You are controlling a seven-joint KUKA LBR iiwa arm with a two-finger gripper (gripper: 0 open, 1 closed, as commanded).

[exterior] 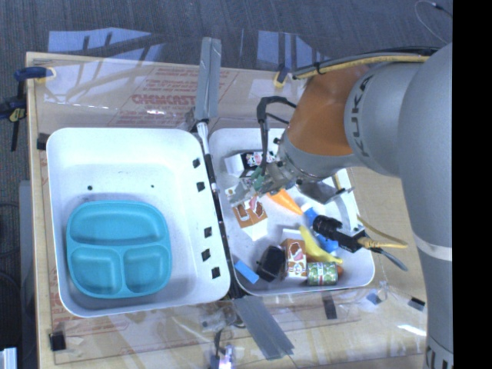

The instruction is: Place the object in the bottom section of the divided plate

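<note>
Currently, the gripper (257, 181) sits low in the right bin (361, 271), directly above a brown-and-white packet (250, 212); finger state cannot be determined. The blue divided plate (117, 247) lies in the left bin (115, 156).

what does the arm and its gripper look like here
The KUKA arm is a thick, rounded grey body with an orange band above the wrist and pale KUKA lettering beside it. Black and yellow cables run along its top. The gripper is small, dark metal with greenish parts.

two white bins (69, 148), one blue divided plate (117, 246), one banana (317, 244)
</note>
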